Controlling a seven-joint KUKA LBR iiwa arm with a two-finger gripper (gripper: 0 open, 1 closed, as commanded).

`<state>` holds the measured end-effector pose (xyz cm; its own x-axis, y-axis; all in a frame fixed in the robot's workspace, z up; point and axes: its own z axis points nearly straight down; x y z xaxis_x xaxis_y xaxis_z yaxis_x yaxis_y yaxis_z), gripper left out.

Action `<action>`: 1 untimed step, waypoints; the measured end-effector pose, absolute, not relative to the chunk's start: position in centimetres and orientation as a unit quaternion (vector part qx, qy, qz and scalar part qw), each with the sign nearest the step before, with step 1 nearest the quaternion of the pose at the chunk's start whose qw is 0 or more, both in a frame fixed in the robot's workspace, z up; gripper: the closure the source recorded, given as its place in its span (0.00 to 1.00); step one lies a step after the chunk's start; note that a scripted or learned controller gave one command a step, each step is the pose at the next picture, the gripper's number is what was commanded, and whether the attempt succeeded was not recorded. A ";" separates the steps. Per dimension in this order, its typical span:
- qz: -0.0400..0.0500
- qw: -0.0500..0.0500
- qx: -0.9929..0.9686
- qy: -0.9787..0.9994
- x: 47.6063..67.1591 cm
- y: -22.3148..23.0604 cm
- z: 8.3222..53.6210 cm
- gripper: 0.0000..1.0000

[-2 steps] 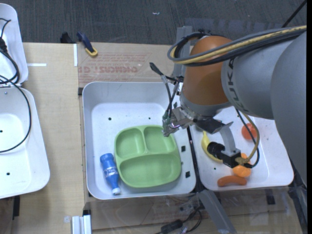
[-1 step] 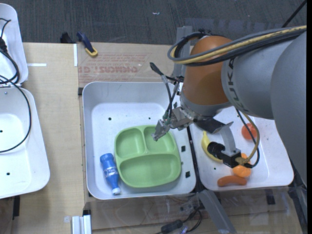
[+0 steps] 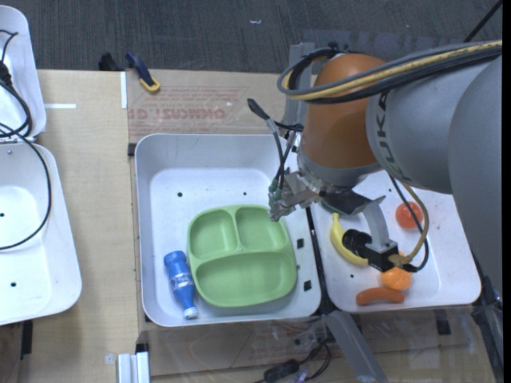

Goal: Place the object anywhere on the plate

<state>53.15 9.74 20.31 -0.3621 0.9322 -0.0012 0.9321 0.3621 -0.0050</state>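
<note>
**Q:** What lies in the left bin?

**A:** A blue bottle lies at the front left, just beside the green plate. The plate has three compartments and sits toward the bin's front right corner. Nothing rests on it.

**Q:** Where is the claw, and what is its state?

**A:** The claw hangs over the plate's back right edge, near the wall between the two bins. Its tip is small and dark against the bin, and the wrist above hides much of it; whether it is apart or together cannot be told. No object is visible at the tip. It may touch the plate rim, but the slant of the view leaves this unsettled.

**Q:** Where are the task's objects?

**A:** In the right bin. A banana lies at its left side, partly under the arm's black fittings. An orange carrot lies along the front wall, with a small orange piece just behind it. An orange-red ball sits further back, near a cable.

**Q:** And the arm?

**A:** Grey, with the orange band above the wrist, it covers the back of the right bin.
</note>
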 end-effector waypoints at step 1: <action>0.001 0.001 -0.405 -0.914 54.5 10.8 13.5 1.00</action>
